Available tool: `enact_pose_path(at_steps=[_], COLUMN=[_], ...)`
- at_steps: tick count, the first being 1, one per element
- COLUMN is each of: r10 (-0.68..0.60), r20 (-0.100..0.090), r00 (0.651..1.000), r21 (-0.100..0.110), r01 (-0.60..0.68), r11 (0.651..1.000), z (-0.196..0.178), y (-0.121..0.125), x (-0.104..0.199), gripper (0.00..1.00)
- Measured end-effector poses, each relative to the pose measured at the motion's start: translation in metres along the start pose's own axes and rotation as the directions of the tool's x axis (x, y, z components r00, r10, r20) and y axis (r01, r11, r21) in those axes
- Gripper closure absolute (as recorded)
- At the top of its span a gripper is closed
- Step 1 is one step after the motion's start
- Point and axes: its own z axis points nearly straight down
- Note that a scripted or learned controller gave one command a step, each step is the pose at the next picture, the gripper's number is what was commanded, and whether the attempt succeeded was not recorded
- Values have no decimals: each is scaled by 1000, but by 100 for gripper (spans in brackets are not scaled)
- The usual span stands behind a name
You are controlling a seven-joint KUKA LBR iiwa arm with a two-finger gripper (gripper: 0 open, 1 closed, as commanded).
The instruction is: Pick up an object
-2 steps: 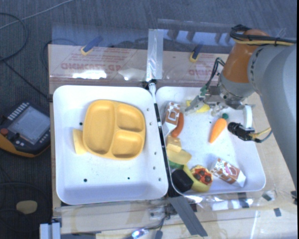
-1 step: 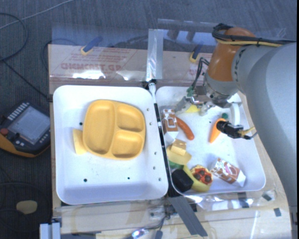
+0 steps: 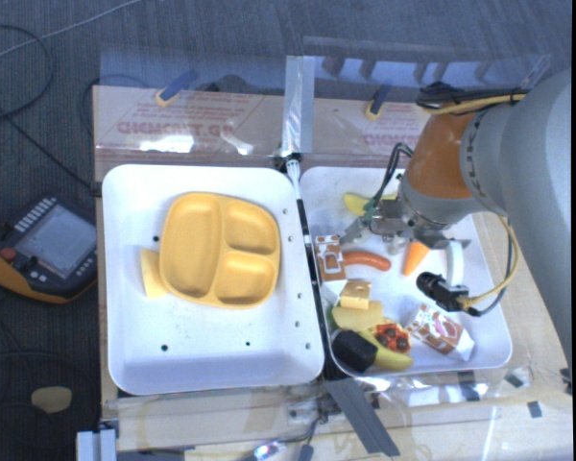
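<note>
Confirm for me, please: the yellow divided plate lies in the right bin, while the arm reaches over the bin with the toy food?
Not quite. The camera view shows the yellow divided plate in the left bin. The arm does reach over the right bin, which holds the toy food.

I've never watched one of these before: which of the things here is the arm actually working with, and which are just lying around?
Part of the job:
- gripper, low in the right bin
- hot dog
- carrot
- yellow blocks
- small carton

Just lying about:
- yellow divided tray in the left bin
- handheld controller on the floor
</note>
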Motion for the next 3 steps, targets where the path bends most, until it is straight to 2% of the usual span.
enact_pose_path(at_steps=[1,2,3], r10=[19,-95,-237], r20=[-5,-5,-3], r00=[1000,995,971], r21=[8,0,-1], r01=[-19,95,237], r11=[1000,995,971], z=[3,0,2], y=[62,-10,31], x=[3,-3,-36], gripper=[0,0,0])
